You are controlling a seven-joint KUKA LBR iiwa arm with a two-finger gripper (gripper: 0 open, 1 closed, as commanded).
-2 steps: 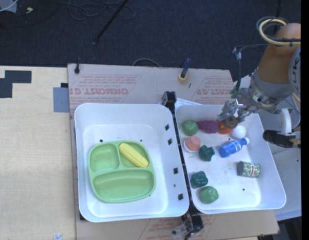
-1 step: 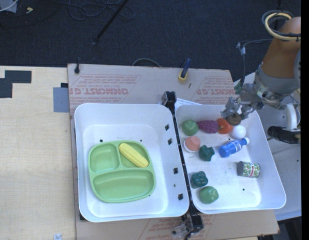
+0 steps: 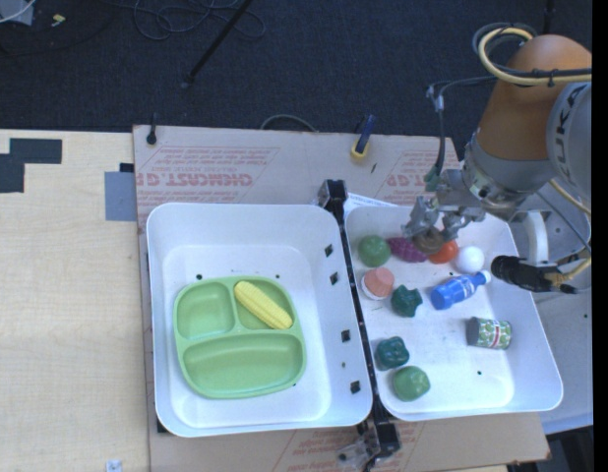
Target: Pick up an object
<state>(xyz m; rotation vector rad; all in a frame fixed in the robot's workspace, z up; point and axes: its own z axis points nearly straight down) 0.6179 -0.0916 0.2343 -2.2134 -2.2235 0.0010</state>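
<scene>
In the right bin point(image 3: 540, 382), end effector point(image 3: 429, 230) just above purple grapes point(image 3: 410, 250), grip state unclear.

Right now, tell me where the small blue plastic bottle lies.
The small blue plastic bottle lies on its side in the right white bin, just below the white ball and right of the dark green toy.

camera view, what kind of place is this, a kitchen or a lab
Most likely a robotics lab, not a kitchen: a robot arm reaches over two white bins of toy food on a bench, with loose cables on dark carpet behind.
</scene>
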